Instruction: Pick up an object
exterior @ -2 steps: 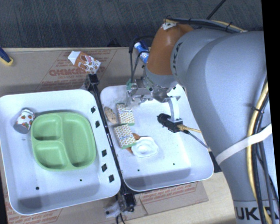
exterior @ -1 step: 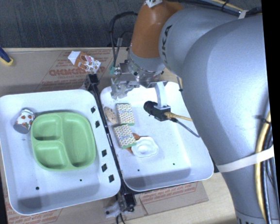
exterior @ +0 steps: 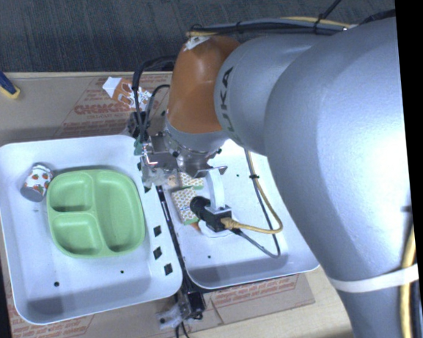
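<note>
My gripper [exterior: 169,174] hangs low over the left edge of the right bin [exterior: 249,268], close to the divider between the bins. Just beneath it lies a small flat object with a tan patterned surface [exterior: 185,197], partly covered by the wrist hardware. A bit of orange [exterior: 199,225] peeks out beside a black fitting with a yellow cable [exterior: 257,229]. The left bin [exterior: 31,291] holds a green divided plate [exterior: 95,210]. A small rounded object with red and grey markings [exterior: 36,181] sits at that bin's far left corner.
The bulky grey arm [exterior: 321,155] with its orange band [exterior: 197,85] covers most of the right bin. A cardboard sheet [exterior: 80,102] lies under both bins. A blue and yellow tool [exterior: 1,81] rests at the bench's far left corner.
</note>
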Tool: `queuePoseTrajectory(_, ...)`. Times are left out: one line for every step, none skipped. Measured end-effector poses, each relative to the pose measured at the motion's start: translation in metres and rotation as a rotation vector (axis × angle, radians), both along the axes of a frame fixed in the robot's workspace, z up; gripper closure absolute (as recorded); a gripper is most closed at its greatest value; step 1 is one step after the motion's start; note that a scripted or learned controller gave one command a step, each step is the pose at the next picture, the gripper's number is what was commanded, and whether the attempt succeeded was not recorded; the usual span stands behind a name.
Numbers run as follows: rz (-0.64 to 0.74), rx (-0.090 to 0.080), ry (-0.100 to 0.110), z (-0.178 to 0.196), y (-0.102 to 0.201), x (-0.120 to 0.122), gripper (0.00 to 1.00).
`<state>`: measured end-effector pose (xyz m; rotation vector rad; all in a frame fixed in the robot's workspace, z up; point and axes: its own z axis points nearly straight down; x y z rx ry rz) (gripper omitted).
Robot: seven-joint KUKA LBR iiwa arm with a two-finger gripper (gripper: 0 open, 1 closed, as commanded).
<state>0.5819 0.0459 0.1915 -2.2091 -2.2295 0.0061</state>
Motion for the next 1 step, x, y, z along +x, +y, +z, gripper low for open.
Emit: queuePoseTrajectory(0.002, 0.000, -0.001, 0.0387, 0.0738, -0.0619, 1.00)
